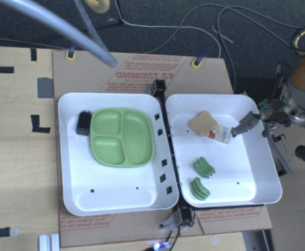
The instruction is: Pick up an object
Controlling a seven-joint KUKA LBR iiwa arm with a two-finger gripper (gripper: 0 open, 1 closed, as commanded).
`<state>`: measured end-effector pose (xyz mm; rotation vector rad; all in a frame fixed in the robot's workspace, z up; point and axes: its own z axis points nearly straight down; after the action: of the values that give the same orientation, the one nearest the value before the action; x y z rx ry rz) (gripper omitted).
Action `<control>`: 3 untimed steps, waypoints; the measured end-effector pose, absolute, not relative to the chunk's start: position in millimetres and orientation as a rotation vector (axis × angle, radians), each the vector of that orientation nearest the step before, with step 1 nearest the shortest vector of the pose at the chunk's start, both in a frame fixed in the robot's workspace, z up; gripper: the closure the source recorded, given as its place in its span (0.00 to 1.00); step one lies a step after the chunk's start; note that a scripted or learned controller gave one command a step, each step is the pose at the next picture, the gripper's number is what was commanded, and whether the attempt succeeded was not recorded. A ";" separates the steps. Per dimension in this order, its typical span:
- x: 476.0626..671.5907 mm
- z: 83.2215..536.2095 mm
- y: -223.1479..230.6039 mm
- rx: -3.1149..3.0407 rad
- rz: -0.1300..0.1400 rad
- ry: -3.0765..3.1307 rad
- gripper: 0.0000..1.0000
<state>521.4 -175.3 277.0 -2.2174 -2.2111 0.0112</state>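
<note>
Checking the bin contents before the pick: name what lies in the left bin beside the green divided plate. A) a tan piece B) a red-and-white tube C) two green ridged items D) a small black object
D: the small black object sits against the green divided plate on its left, inside the left bin.

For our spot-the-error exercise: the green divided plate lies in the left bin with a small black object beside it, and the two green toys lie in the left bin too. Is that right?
Not quite. The camera view shows the green divided plate and small black object in the left bin, but the two green toys lie in the right bin.
</note>
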 end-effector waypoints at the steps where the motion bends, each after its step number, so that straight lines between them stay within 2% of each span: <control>1: 523.5 282.9 -174.8 -2.220 0.002 -2.222 0.00; 3: 530.5 178.5 -165.0 -2.219 0.004 -2.221 0.00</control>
<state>530.5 -165.0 178.5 -2.2189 -2.2207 0.0045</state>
